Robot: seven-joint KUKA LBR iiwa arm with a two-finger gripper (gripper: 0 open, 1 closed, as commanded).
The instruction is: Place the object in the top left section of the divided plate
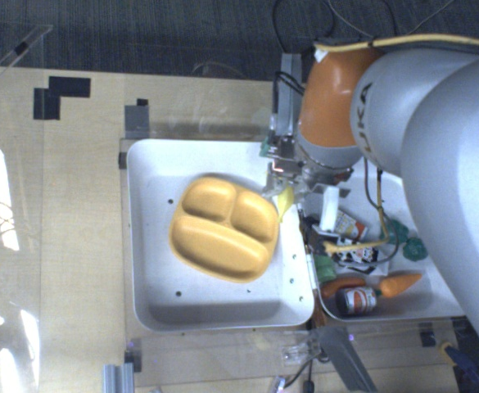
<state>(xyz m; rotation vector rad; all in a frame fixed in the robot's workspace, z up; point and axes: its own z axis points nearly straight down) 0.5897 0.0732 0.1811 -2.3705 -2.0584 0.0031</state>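
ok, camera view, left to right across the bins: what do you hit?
Left bin's white wall → yellow divided plate → gripper at the plate's right edge, a small yellow piece beside it → carrot among the clutter in the right bin.

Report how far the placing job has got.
Done: nothing visibly placed; the yellow divided plate in the left bin shows three bare sections. In hand: the gripper sits at the plate's right edge with something yellowish at its tip; a hold cannot be confirmed. Left: putting the object in the top left section.
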